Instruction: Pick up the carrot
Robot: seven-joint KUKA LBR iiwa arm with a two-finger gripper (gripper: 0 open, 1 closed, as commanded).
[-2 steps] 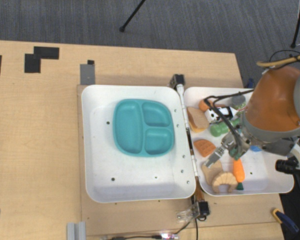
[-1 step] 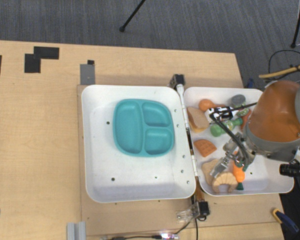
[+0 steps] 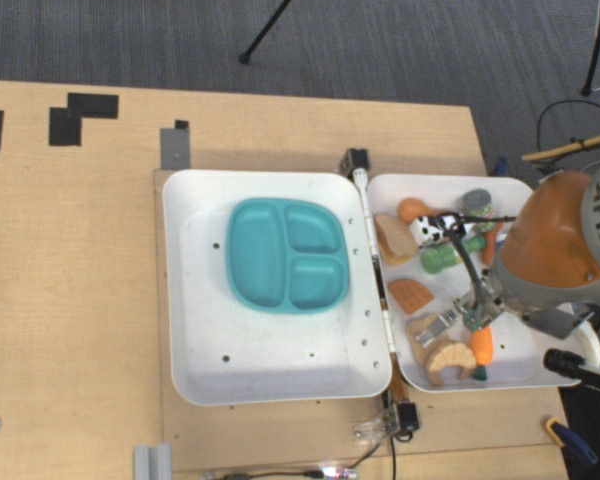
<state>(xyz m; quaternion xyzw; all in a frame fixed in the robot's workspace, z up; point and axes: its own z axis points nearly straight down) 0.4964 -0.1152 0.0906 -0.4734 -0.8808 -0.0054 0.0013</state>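
My claw hangs low in the right bin, lower right of frame, just beside the carrot; whether it is released or clenched, I cannot tell.

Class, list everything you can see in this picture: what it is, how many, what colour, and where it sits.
bins: two, white, side by side on the bench
divided plate: one, teal, left bin
carrot: one, orange with green end, right bin, near edge
toy foods: several, tan, orange and green, right bin
bench: one, light wood
black marks: three, bench's far left
arm: one, grey with orange band, over the right bin
tool: one, metal, just above the carrot
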